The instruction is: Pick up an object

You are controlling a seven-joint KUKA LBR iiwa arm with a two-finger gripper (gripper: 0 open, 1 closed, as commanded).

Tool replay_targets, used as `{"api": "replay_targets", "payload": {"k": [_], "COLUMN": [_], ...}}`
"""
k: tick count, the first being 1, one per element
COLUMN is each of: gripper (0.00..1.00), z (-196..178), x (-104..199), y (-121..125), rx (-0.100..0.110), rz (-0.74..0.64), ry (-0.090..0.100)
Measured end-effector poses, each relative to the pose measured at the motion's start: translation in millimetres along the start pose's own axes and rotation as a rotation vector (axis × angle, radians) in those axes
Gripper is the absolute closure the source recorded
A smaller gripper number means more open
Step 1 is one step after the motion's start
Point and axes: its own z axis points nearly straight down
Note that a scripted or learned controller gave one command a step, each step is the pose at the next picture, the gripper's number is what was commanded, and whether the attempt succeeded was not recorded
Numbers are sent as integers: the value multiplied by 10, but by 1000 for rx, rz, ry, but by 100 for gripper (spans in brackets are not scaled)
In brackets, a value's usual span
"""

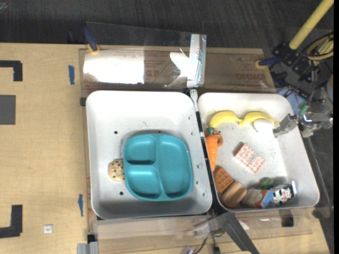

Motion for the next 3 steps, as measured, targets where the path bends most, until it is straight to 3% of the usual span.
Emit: {"api": "replay_targets", "payload": {"k": [1,2,3], "gripper": [0,0,100], "z": [933,1330,1234], "x": [592,737,739], "y": [-294,103,127], "rx": [5,-7,-13], "rz": [-76,-258,-257], "ry": [2,-3,-5]}}
